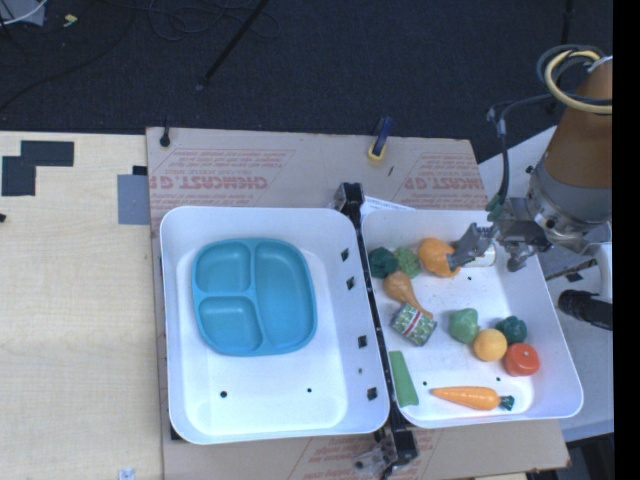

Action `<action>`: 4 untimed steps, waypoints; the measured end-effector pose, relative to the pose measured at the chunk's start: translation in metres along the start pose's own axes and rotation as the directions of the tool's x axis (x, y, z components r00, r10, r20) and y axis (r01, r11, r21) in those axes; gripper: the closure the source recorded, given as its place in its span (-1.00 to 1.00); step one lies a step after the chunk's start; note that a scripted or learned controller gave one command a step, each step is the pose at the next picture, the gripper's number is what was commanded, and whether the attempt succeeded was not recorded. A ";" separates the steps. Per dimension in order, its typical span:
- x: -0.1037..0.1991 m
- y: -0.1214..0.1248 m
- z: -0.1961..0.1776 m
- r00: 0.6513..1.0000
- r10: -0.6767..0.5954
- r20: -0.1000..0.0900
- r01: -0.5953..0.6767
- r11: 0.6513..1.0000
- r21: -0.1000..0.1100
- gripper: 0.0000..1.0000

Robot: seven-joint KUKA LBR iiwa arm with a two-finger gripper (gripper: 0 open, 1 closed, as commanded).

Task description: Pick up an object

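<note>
The grey arm with its orange band reaches in from the right, wrist bent low, pincer (472, 251) pointing left.

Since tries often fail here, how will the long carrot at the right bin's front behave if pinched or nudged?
The carrot looks smooth and tapered, so it may slip out toward its thin end. Lying flat and round-bodied, it would probably roll if nudged sideways.

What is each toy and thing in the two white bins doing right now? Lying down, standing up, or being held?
Blue three-part plastic tray: flat in left bin.
Gripper: low over right bin, beside the orange round toy.
Orange toy carrot: on its side, untouched.
Red toy tomato: resting on the bin floor.
Patterned small can: tipped over.
Green flat strip: flat by the divider.
</note>
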State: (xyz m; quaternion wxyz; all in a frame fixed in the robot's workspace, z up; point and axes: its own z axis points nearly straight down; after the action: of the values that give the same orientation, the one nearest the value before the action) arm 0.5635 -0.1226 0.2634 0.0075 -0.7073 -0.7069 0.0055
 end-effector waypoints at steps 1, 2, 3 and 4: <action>0.000 0.002 -0.006 1.000 -0.002 0.002 0.002 1.000 -0.010 -1.00; -0.004 -0.003 0.043 1.000 -0.002 0.000 0.002 1.000 -0.006 -1.00; 0.004 -0.011 0.098 1.000 -0.002 -0.001 0.002 1.000 -0.005 -1.00; -0.003 -0.003 0.156 1.000 0.000 0.003 0.000 1.000 -0.019 -1.00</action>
State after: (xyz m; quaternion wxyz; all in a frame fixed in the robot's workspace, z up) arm 0.5572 -0.1253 0.1073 -0.0002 -0.7071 -0.7071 -0.0003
